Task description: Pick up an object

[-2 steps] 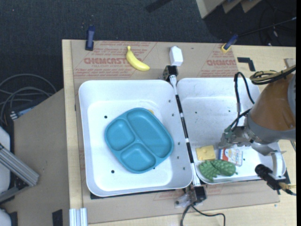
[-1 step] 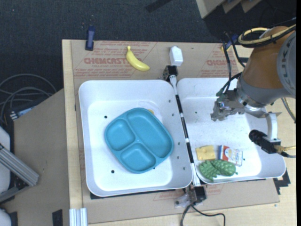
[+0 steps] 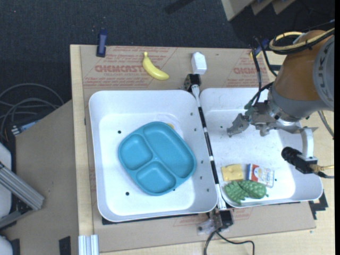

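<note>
Grey arm (image 3: 305,84) from right, tool (image 3: 249,125) over right bin (image 3: 223,102).

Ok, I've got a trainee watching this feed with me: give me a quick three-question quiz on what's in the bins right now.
1. True or false: the blue divided plate lies in the right bin.
2. Where is the banana? A) left bin B) on the cardboard behind the bins C) right bin
3. Which corner of the right bin holds the green item?

Key: 1 false, it lies in the left bin. 2 B. 3 The near left corner, by the yellow block.
</note>
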Motion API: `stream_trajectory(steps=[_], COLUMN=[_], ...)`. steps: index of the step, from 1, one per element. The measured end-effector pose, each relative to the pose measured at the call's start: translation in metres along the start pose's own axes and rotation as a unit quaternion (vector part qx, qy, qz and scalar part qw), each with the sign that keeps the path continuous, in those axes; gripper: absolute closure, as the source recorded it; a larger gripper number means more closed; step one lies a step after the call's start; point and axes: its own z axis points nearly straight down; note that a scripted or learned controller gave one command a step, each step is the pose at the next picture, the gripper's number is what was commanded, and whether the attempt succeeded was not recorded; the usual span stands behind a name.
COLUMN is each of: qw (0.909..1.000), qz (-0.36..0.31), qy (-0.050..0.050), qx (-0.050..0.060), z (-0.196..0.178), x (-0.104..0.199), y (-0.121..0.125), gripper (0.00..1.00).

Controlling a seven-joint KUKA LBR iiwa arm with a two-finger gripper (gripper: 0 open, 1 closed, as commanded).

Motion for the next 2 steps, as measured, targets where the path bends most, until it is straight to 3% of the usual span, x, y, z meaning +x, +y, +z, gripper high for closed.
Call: stream_trajectory(steps=[1, 2], qw=[1.0000, 1.0000], qz=[0.001, 0.000], qy=[-0.001, 0.001], qx=[-0.001, -0.001], z=[-0.100, 0.093], x=[-0.057, -0.041], y=[-0.031, -0.055], gripper=[0.00, 0.00])
